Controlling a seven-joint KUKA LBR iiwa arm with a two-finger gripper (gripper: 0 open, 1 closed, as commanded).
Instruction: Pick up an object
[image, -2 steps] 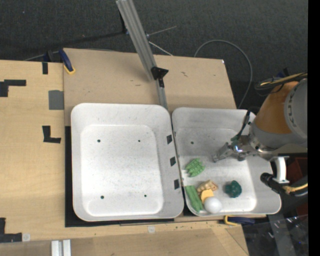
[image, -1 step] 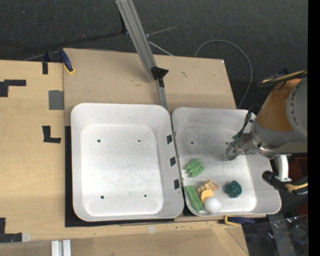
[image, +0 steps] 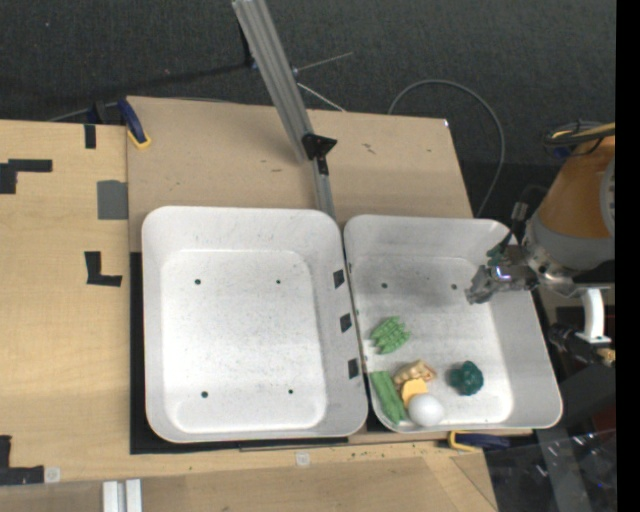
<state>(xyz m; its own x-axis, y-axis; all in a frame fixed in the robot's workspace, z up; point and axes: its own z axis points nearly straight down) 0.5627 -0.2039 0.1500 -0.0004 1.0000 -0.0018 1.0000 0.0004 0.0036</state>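
Observation:
My gripper (image: 481, 289) hangs over the right side of the right bin (image: 420, 240), near its right wall, with nothing visibly between its fingers. Below and left of it lie a light green ridged object (image: 389, 334), a long green piece (image: 387, 395), a tan and yellow object (image: 413, 376), a white ball (image: 426, 409) and a dark teal object (image: 465, 378). All these rest in the front half of the right bin, well apart from the gripper.
The left bin (image: 240, 320) sits beside the right one, joined by dark clips along the shared wall. A grey metal pole (image: 285, 85) slants in from the top to the bins' junction. A cable (image: 440, 95) loops behind the right bin.

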